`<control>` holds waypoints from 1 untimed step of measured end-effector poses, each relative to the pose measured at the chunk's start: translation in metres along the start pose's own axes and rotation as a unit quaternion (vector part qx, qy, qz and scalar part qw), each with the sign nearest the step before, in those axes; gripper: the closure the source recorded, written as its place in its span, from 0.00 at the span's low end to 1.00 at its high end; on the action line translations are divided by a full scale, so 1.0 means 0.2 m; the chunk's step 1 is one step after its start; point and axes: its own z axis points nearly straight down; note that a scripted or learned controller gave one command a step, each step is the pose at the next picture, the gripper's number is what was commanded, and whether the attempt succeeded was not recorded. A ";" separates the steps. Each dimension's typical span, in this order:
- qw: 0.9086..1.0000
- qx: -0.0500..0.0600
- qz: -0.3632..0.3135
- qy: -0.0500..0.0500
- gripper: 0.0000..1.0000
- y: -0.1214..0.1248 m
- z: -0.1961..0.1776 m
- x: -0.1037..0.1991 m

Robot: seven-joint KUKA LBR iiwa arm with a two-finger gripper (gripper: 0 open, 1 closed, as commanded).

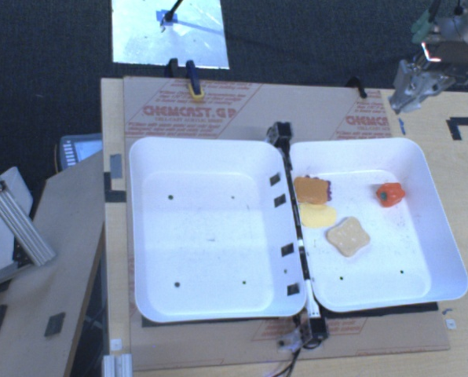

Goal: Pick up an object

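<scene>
Camera view. Gripper (411, 93): top right, above the bench beyond the right bin's (438, 285) far corner, touching nothing; jaw spread cannot be told.

Right bin contents:
- orange-and-purple piece (312, 189), by the left wall
- yellow slice (318, 216), just below it, touching
- toast-shaped piece (348, 236), just beside the slice
- red pepper (389, 195), well apart to the right

Left bin (202, 234): adjoining, separated by black clips.

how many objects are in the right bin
4, all in the right bin: an orange-brown piece by the divider, a yellow piece just below it, a toast slice lower middle, a red-orange piece farther right.
</scene>
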 end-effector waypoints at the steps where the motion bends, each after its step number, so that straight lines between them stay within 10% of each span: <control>1: 1.000 0.005 -0.001 0.000 1.00 -0.06 0.29 0.54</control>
